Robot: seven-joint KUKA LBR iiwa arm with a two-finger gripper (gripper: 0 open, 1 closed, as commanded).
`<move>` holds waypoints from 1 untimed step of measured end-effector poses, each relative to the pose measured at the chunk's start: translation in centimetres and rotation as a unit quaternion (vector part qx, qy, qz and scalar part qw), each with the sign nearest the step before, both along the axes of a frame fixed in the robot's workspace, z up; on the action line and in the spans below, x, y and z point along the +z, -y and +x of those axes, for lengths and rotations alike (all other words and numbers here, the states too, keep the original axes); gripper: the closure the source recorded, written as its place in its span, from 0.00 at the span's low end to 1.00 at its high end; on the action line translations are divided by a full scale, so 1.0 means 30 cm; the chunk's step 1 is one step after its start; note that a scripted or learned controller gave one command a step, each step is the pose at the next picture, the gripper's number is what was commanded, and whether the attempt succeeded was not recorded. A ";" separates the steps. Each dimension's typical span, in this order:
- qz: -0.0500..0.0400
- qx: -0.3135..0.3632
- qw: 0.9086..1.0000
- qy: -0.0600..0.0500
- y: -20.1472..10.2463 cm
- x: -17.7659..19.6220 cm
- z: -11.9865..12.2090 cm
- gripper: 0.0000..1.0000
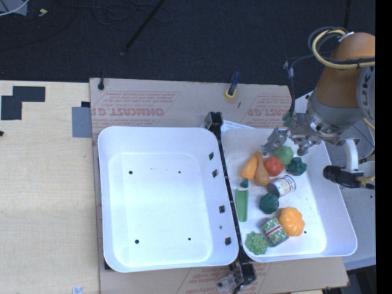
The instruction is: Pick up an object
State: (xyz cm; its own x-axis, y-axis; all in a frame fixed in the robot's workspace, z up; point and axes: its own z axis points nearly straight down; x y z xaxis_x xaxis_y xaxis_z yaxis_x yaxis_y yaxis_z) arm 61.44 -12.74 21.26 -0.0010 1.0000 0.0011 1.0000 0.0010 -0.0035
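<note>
Although the right bin (343,241) is crowded, its nearest pieces look light and stiff: a green broccoli floret (256,243), a small packet (274,231) and an orange pepper (291,220) touching it. Probably smooth plastic, the pepper may slip; its middle seems the best hold. Farther back lie a green cucumber (242,204), a tipped can (284,185), a carrot (250,166) and a red tomato (273,166), tightly clustered. Beyond them the jaws (285,141) hang spread apart, holding nothing. To the left sits the left bin (107,195).
</note>
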 end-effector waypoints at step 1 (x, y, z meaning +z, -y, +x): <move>0.000 -0.003 1.000 -0.006 0.144 -0.417 -0.161 0.00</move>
State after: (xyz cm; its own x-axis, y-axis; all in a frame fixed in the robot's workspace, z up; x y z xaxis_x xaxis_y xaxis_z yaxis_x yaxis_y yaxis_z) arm 56.60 -17.06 8.76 0.0041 1.0000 0.0018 0.9999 -0.0041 -0.0153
